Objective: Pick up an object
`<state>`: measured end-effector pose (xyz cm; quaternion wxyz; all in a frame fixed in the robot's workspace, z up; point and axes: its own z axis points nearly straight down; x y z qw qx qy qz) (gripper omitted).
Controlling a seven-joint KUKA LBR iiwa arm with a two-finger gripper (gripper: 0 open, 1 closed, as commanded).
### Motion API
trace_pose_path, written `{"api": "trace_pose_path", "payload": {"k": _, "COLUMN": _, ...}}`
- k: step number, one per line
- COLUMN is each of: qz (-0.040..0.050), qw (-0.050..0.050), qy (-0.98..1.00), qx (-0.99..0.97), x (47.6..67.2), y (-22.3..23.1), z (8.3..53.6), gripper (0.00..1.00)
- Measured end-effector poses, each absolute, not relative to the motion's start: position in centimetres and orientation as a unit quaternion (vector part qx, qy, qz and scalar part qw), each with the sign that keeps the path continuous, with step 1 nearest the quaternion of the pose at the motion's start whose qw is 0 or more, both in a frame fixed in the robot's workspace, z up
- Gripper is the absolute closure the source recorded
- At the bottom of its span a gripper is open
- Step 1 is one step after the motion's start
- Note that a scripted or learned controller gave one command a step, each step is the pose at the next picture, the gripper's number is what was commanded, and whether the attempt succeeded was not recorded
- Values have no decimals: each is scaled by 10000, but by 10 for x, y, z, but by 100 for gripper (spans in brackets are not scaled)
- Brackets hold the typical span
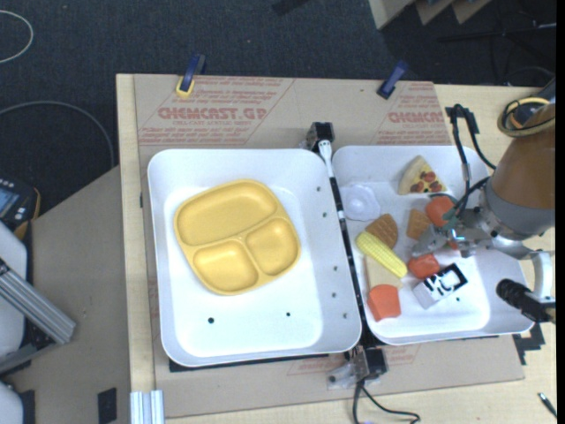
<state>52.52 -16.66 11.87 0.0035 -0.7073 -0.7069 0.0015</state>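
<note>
Two white bins sit side by side on a bench (265, 104) covered with printed brown board. The left bin (168, 325) holds a yellow tray (237, 247) with three compartments, lying toward the bin's far-left part. The right bin (477, 321) holds the small objects. A pizza slice (421, 177) lies near the far edge. A clear lid (359, 201) lies by the left wall. A brown waffle piece (384, 229) lies just right of the lid, and an orange block (417, 222) stands beside it. A corn cob (380, 255) lies slanted at the bin's middle-left. An orange cup (383, 301) stands near the front-left corner. A white-and-black box (440, 283) lies toward the front edge. A red piece (424, 264) lies between the cob and the box, touching the box's far side. A red-orange ball (439, 209) sits just beside the gripper.

The arm (521, 184) enters over the bin's right wall; the gripper (452, 234) is low over the middle-right of the bin, between the ball and the red piece. Whether its jaws are apart or together cannot be told, nor whether they touch either object. Blue clamps (188, 75) grip the bench's far edge. Black cables (461, 131) run beside the right bin's far-right corner.
</note>
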Motion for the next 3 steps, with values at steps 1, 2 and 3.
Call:
{"api": "trace_pose_path", "payload": {"k": 1, "qz": 10, "qw": 30, "qy": -7071, "qx": -7071, "x": 524, "y": -166, "z": 82, "gripper": 0}}
{"api": "trace_pose_path", "payload": {"k": 2, "qz": -1, "qw": 2, "qy": -7068, "qx": -7075, "x": 525, "y": -166, "z": 95, "gripper": 100}}
{"api": "trace_pose_path", "payload": {"k": 3, "qz": -13, "qw": -34, "qy": -7072, "qx": -7070, "x": 521, "y": -169, "z": 157, "gripper": 100}}
